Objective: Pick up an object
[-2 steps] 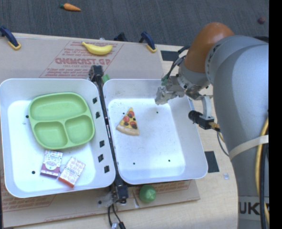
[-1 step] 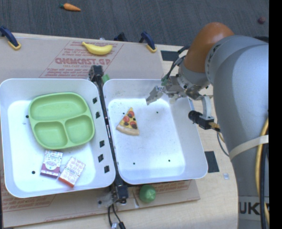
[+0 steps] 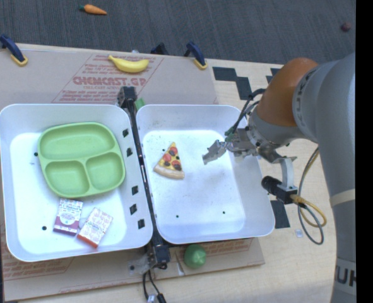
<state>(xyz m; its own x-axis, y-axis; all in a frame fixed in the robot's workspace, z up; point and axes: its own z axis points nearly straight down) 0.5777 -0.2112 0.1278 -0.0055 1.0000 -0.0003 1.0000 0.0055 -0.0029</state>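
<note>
Fixed camera above bench, looking down aslant, both bins (image 3: 9, 169) visible

The gripper (image 3: 213, 154) hangs over the right bin (image 3: 252, 223), near its right wall, with a pizza slice (image 3: 170, 161) lying apart to its left on the bin floor. The left bin (image 3: 9, 188) holds a green divided tray (image 3: 81, 158) and, below it, two small packets (image 3: 82, 222) side by side. On the bench lie a banana (image 3: 129, 62) beyond the bins and a green ball (image 3: 195, 255) at the near edge, while a carrot (image 3: 94, 9) rests on the floor.
</note>
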